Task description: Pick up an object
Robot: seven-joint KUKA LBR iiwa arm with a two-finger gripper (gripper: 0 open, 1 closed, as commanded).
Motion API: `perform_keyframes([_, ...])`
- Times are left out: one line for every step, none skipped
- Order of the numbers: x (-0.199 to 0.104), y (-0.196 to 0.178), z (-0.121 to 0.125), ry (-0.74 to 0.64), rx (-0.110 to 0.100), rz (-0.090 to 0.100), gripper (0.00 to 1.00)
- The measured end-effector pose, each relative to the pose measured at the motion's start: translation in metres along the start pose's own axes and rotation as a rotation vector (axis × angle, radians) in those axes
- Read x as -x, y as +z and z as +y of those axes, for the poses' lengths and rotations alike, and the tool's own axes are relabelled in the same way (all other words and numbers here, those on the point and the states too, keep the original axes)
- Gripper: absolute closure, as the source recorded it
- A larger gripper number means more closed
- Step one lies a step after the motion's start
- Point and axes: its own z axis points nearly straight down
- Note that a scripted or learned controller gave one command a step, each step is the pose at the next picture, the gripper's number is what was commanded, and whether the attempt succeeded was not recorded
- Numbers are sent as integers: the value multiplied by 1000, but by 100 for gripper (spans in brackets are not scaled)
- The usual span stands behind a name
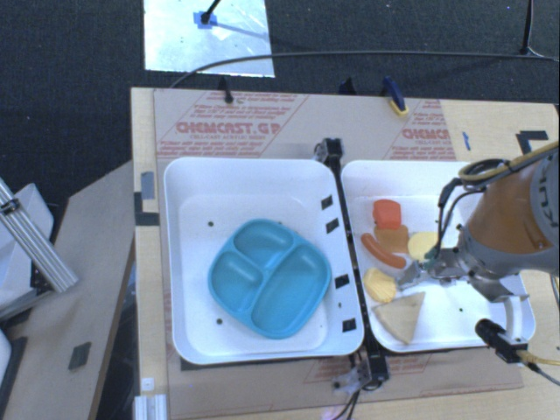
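In the lower right of the frame, the right bin (525, 322) holds a cluster of toy food pieces along its left half. From top to bottom these are: an orange-red block (387, 213), a tan-orange piece (393, 238) just below it, a sausage (383, 251) lying at a slant, a pale yellow round piece (423, 245) to the right of the sausage, a yellow piece (379, 284) near the bin's left wall, and a beige wedge (400, 317) at the bottom.

The arm (512, 221) enters from the right edge and reaches down into this bin. The gripper (415, 276) sits low among the food pieces, between the pale yellow round piece and the beige wedge, just beside the yellow piece. Its state cannot be determined at this resolution, and no piece is visibly between its tips.

In the centre-left of the frame, the left bin (188, 191) contains a blue divided plate (269, 276), lying flat and turned at an angle to the bin walls.
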Motion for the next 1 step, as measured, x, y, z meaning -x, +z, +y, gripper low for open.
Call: perform_keyframes([-1, -12, 1, -2, 3, 2, 100])
